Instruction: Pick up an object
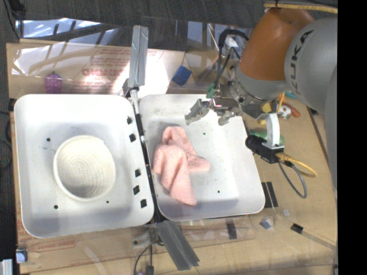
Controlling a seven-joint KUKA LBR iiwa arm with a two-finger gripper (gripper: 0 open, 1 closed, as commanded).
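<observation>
Inside right bin [246, 193]: pink cloth [176, 164], crumpled near the divider, loose for grabbing. Above its far end: end effector [211, 114], fingers spread, holding nothing. Left bin [28, 171]: woven white bowl [84, 166], apart

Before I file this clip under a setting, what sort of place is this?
Most likely a robotics lab bench set up for grasping trials. Two shallow white bins sit side by side, one with a pink cloth, one with a white bowl, and an industrial arm's gripper hangs over the cloth's bin.
</observation>
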